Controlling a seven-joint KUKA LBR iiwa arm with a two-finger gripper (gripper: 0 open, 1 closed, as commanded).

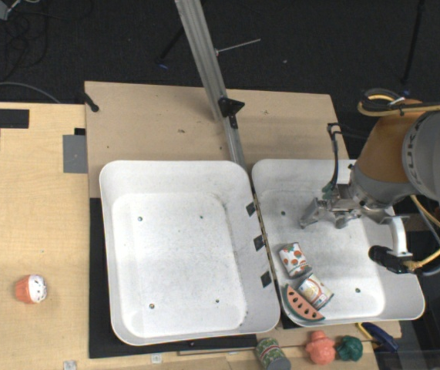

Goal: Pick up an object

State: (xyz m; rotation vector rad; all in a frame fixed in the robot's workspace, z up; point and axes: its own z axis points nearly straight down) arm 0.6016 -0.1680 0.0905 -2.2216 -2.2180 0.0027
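While I watch, the arm [393, 156] leans over the right bin [404, 308] | gripper [312, 216] low, fingers spread, holding nothing | cans [293, 259] just below it.

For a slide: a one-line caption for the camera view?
Gripper over the right bin, apart from two small cans and a watermelon slice near its front-left corner.

Pincer [318, 213] over right bin [374, 303], two cans [303, 274], watermelon slice [303, 305] at bin's near-left corner
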